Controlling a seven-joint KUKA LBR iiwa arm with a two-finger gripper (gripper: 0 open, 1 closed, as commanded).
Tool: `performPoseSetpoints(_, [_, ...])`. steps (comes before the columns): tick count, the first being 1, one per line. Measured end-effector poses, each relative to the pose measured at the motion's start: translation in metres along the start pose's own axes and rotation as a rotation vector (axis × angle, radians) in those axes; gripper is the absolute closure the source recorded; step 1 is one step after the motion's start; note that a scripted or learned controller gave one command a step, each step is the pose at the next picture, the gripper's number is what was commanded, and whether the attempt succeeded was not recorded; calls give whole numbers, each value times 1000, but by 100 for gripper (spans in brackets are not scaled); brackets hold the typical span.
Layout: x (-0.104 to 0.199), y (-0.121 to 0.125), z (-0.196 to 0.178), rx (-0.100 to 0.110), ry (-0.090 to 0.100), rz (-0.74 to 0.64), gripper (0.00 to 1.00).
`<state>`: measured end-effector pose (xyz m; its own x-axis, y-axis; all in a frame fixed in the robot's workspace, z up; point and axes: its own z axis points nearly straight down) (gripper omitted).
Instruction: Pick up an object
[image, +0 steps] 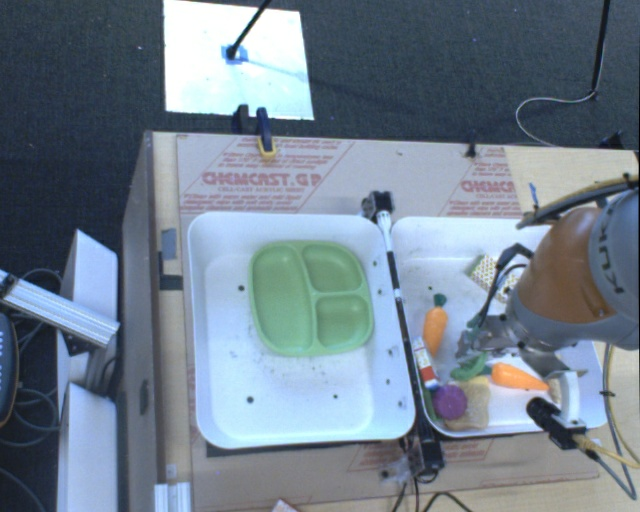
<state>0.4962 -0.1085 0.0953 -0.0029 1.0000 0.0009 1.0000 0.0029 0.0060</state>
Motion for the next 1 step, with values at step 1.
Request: performPoseSetpoints(1, [76,-8,-89,3,0,-1,100])
